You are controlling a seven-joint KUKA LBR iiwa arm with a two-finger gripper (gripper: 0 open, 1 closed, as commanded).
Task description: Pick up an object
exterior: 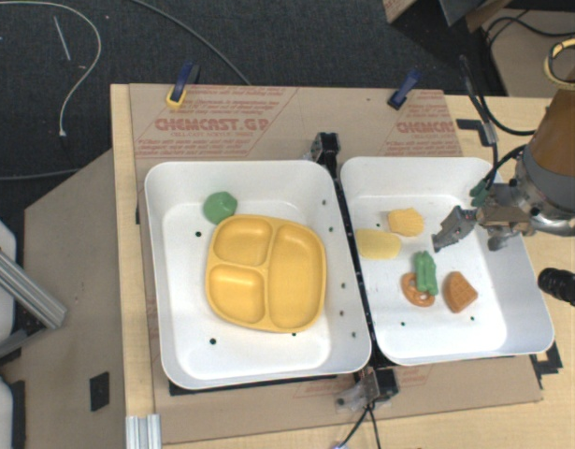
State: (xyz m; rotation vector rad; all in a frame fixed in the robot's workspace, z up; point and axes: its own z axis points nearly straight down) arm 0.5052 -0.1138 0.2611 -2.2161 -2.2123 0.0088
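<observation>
Toy foods [421,277] lie in the right bin [521,330], a yellow plate [265,272] in the left bin [170,279]; claw [472,229] spread, holding nothing.

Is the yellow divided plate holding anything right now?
Empty. All three compartments of the yellow divided plate show bare yellow; the green piece lies beside its upper-left rim on the left bin floor, touching or nearly so.

Right bin [511,330]: bare floor lay along the near and right sides. Obstacles: two pale yellow pieces [390,234] near the left wall; green piece [424,274], ring [416,292] and orange piece [459,292] clustered mid-floor. Left bin [170,251]: yellow divided plate [265,271] occupied the middle, green lump [220,206] touching its far-left edge.
</observation>
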